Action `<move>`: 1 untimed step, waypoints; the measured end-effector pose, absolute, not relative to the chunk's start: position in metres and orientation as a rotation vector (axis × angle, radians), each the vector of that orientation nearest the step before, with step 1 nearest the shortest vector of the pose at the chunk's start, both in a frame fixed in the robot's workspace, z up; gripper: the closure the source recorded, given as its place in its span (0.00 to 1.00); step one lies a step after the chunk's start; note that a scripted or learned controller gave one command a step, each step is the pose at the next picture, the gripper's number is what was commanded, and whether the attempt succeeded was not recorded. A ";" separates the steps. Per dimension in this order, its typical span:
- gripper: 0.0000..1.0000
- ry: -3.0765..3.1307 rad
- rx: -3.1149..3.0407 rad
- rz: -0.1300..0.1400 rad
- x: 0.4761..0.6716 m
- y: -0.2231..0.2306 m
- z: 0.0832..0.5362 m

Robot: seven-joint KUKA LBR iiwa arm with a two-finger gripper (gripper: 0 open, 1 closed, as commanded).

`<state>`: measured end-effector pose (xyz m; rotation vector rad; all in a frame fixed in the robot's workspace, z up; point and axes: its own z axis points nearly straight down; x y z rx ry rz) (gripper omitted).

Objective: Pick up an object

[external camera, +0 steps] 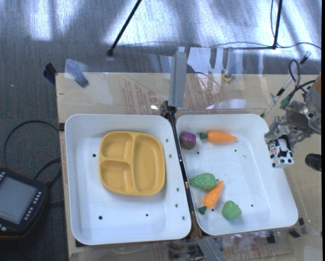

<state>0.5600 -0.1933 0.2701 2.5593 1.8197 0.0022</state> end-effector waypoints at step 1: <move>1.00 1.836 2.558 -0.009 0.546 -0.117 0.252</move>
